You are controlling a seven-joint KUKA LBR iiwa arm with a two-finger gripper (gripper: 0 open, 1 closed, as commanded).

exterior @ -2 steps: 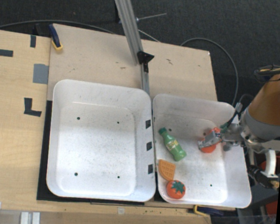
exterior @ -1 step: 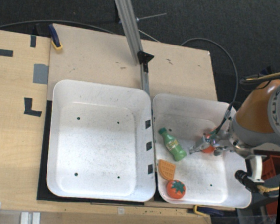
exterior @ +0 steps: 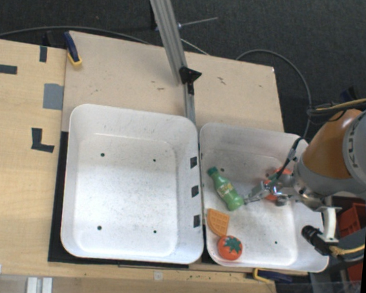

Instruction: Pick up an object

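From the overhead camera, the arm (exterior: 338, 156) reaches in at the right, and its gripper (exterior: 256, 196) hangs low inside the right bin (exterior: 262, 139), near that bin's middle. Whether it is spread or pressed together I cannot tell; it is too small and blurred, and nothing is seen pinched in it. The nearest thing is the green bottle (exterior: 225, 189), lying flat just to the gripper's left, very close and perhaps touching at its fat end. Its long axis runs at a slant, cap toward the upper left, base toward the lower right and the gripper. Nearer the front wall lie an orange wedge (exterior: 217, 222) and a tomato (exterior: 229, 247), further off. The left bin (exterior: 81, 125) sits beside. A grasp on the bottle would likely need a short shift left, closing across its slanted axis.
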